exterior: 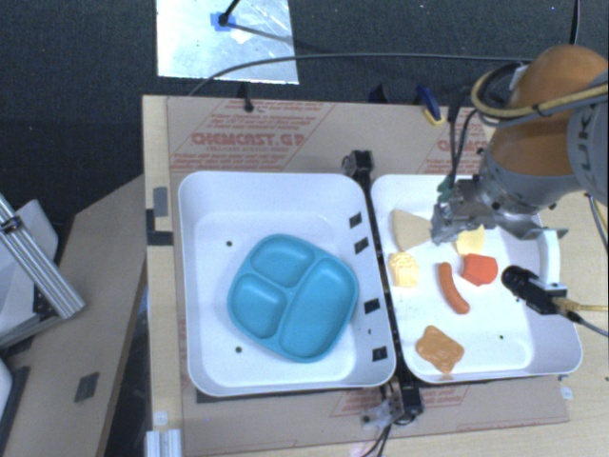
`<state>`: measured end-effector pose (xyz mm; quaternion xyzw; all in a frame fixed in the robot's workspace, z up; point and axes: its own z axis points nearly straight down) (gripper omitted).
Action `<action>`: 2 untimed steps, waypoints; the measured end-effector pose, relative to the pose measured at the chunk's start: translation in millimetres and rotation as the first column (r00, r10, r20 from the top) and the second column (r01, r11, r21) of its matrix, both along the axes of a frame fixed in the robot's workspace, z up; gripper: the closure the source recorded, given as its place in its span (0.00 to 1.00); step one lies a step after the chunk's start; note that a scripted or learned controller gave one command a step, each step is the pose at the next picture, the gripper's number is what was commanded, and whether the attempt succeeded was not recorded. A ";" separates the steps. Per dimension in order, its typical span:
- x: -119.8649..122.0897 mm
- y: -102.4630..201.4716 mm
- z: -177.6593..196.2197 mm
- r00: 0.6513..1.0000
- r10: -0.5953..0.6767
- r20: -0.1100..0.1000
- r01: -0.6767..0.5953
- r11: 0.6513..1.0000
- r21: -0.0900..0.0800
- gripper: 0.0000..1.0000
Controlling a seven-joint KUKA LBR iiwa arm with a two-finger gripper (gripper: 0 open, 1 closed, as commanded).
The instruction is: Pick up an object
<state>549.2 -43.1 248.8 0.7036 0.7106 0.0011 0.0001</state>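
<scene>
Sausage (454,288), smooth orange-red cylinder, lay in the right bin (557,350), right of frame centre, long axis running upper left to lower right. Around it: pale wedge (409,227), yellow lumpy block (404,269), glossy red-orange chunk (480,269), tan ridged piece (440,348). Gripper (453,219) hung over the bin's upper part; finger state could not be told. Left bin (209,255) held a blue three-section plastic plate (292,296).
</scene>
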 end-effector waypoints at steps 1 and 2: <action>-0.2 51.8 -15.9 1.000 0.000 -0.002 0.000 1.000 0.000 1.00; 7.2 109.8 -19.1 1.000 0.001 0.001 -0.001 1.000 0.001 1.00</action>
